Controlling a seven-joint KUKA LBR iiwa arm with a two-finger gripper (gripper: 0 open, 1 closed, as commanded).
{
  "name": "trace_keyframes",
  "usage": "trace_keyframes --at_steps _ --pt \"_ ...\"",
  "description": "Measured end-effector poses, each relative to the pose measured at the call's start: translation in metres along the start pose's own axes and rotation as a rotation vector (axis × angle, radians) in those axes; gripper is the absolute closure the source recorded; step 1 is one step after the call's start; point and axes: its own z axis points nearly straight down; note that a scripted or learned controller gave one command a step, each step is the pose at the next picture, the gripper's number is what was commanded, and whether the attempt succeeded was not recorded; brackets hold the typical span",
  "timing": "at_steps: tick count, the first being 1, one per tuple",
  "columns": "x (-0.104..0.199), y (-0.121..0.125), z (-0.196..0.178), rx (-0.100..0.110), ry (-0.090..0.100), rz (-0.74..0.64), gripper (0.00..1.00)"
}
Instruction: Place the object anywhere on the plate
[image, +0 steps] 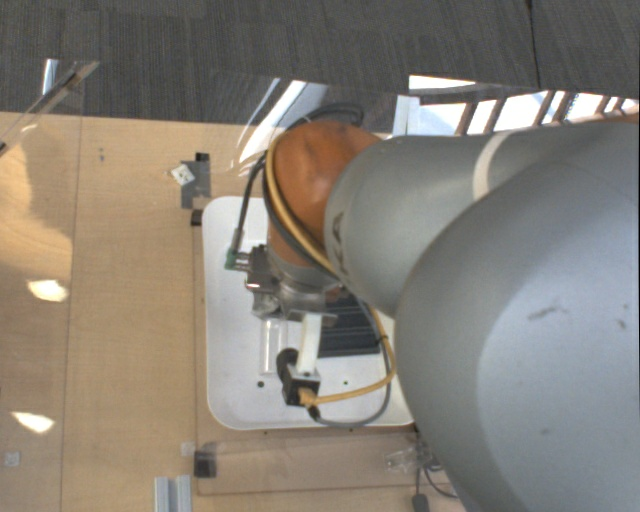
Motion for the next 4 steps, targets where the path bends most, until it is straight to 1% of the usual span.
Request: trace_keyframes --at_steps 1,2,3,4 --pt "-0.063 0.081 0.024 0.001 -0.002 0.050 1.00" --pt "0.010 0.121 -0.034 -0.003 0.000 -0.319 1.00" --pt "0.010 0.121 -0.034 -0.003 0.000 -0.319 0.00" --pt "-0.010 0.111 0.065 0.002 -0.002 0.161 0.00"
